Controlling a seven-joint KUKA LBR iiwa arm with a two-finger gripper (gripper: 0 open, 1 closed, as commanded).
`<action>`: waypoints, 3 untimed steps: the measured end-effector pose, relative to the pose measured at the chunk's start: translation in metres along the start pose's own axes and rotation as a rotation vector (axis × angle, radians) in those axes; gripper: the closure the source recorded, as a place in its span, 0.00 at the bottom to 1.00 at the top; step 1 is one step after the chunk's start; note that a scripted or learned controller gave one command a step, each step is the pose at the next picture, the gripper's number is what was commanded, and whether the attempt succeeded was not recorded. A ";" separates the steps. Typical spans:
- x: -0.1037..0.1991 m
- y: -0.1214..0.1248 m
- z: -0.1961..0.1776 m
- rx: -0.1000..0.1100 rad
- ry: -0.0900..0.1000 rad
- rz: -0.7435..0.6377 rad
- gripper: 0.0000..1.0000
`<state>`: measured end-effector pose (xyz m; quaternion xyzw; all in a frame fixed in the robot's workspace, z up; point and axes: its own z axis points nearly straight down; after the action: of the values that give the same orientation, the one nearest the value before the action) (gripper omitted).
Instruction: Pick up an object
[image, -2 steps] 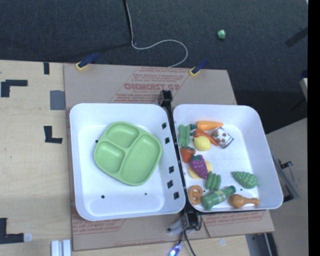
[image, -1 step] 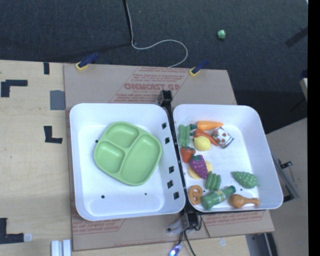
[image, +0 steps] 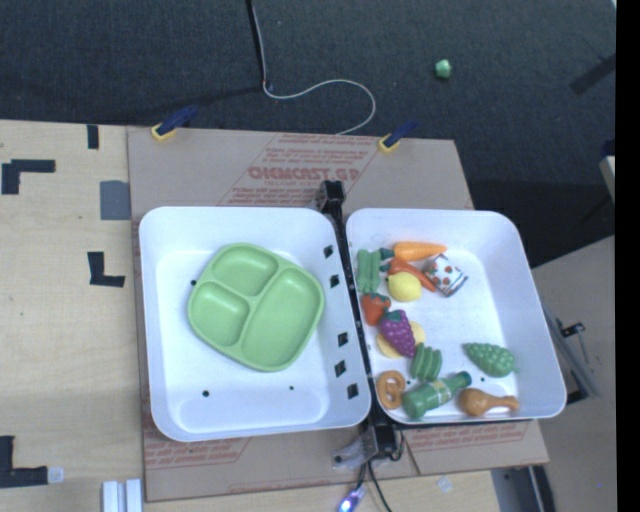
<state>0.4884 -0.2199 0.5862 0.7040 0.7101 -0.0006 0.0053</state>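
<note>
The right bin (image: 520, 290) holds several toy foods. An orange carrot (image: 419, 249) and a red-and-white carton (image: 444, 274) lie near its back. A yellow lemon (image: 404, 288), green pods (image: 368, 268) and a purple grape bunch (image: 396, 332) crowd its left side. Near the front lie a green bottle (image: 433, 393), a pretzel (image: 390, 386), a chicken drumstick (image: 487, 403) and a green leafy piece (image: 489, 358).
The left bin (image: 165, 250) carries a green three-part plate (image: 257, 306). Both bins rest on a cardboard sheet (image: 290, 165) held by clips. A white cable (image: 320, 92) loops behind it. A small green ball (image: 443, 68) lies on the dark floor at the back.
</note>
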 end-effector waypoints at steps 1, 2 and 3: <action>0.001 0.001 -0.010 -0.001 -0.001 -0.002 1.00; 0.002 0.002 -0.020 -0.002 -0.003 -0.004 1.00; 0.002 0.003 -0.031 -0.003 -0.004 -0.005 1.00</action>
<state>0.4911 -0.2173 0.6167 0.7021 0.7120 -0.0010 0.0078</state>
